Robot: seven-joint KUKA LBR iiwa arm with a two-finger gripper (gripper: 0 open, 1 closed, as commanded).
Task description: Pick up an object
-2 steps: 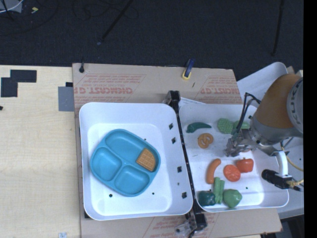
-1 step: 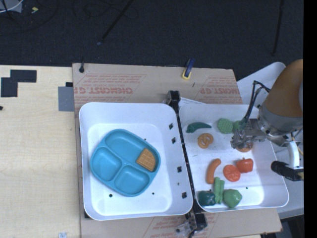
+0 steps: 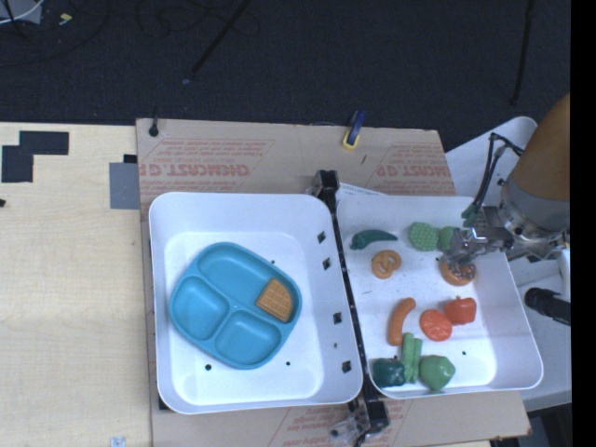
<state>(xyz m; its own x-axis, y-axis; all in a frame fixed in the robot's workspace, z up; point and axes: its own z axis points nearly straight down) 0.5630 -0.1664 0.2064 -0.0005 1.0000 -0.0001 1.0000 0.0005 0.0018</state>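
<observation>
The left bin holds a blue plate with three sections. A small tan waffle toy lies on the plate at about 3 o'clock. It looks flat, light and stiff.

The right bin holds lots of toy food. Going from left to right, there is a dark green pepper at about 11 o'clock in the bin. Just below it is a small brown pretzel. An orange sausage lies near the middle. At 6 o'clock there is a clump of green veggies. A round orange tomato touches a red piece beside it. A bumpy green toy sits at 12 o'clock.

At about 2 o'clock in this bin lies a small round brown toy. The gripper is right over it, so I think this is the thing to pick up. It looks like a little cookie or burger, brown with a reddish edge. It is likely hollow plastic, so it should be light and hard, not squishy. It may be smooth and a bit slippery. It is round and low, so the best hold would be across its sides, low down near the bin floor.

I cannot tell if the jaws are spread apart or squeezed together. The view is too small and blurry there. I also cannot tell if they touch the toy.
</observation>
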